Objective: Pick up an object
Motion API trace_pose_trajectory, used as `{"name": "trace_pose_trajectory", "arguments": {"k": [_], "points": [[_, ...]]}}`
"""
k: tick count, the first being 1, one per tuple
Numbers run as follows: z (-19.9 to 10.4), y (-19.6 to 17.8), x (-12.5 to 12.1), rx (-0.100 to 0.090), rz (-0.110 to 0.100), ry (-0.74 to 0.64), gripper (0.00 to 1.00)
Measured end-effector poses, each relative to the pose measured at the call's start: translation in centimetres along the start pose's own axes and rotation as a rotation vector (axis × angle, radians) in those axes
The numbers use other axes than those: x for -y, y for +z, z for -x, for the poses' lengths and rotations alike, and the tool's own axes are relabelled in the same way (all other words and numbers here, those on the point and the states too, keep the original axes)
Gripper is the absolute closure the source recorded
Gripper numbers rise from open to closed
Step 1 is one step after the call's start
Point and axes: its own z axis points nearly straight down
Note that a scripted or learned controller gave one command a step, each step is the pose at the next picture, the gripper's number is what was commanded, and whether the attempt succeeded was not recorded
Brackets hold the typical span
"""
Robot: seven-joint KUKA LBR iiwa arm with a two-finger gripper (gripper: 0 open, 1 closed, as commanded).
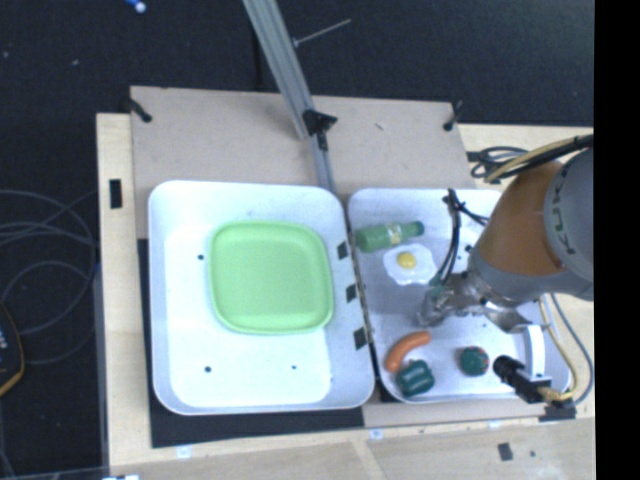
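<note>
Hovering: gripper [438,306] above sausage [408,349].

Right bin [372,268] crowded; left bin [180,268] open around green plate [270,276].

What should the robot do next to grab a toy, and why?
Probably lower the pincer a little toward the orange sausage. The pincer hangs in the right bin with nothing seen in it, and the sausage lies just below-left, nearer than the fried egg.
</note>
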Motion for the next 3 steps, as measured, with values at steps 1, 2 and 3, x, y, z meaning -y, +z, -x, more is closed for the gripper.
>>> {"name": "trace_pose_trajectory", "arguments": {"k": [1, 2, 3], "points": [[-0.5, -4.5, -0.6, 0.000, 0.001, -0.002, 1.00], [-0.1, -10.6, -0.3, 0.000, 0.002, -0.002, 1.00], [0.0, -13.5, -0.4, 0.000, -0.001, -0.002, 1.00]]}}
